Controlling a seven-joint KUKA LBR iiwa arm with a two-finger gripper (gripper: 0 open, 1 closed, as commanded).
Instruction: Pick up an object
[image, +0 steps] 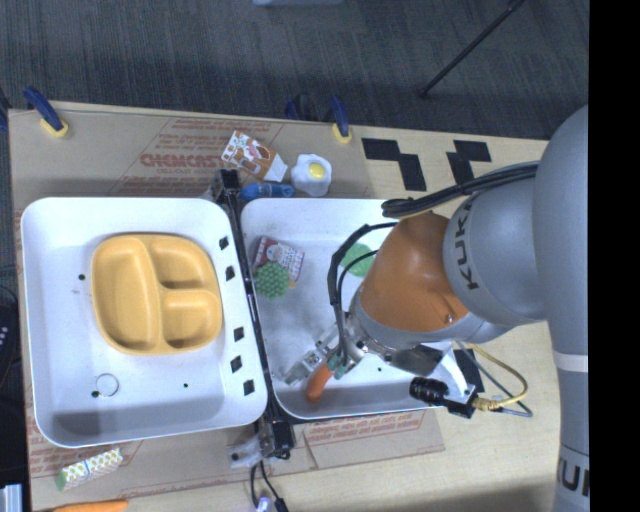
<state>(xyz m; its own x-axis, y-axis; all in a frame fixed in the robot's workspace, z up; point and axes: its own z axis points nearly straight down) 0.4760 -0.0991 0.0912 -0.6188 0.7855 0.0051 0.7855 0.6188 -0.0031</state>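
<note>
Your gripper (322, 368) is low in the right bin (300, 215), near its front wall, right at a small orange object (318, 383); you cannot tell how its jaws stand, nor whether it holds the object. Behind it, toward the divider, lies a printed packet (277, 262) whose writing is too small to read. Open floor shows between packet and gripper. The arm (470, 260) bends in from the right, orange band down, "KU" legible on its grey shell. The left bin (40, 300) holds a yellow divided tray (155, 293). The surface (150, 150) cardboard carries faint red lettering.
</note>
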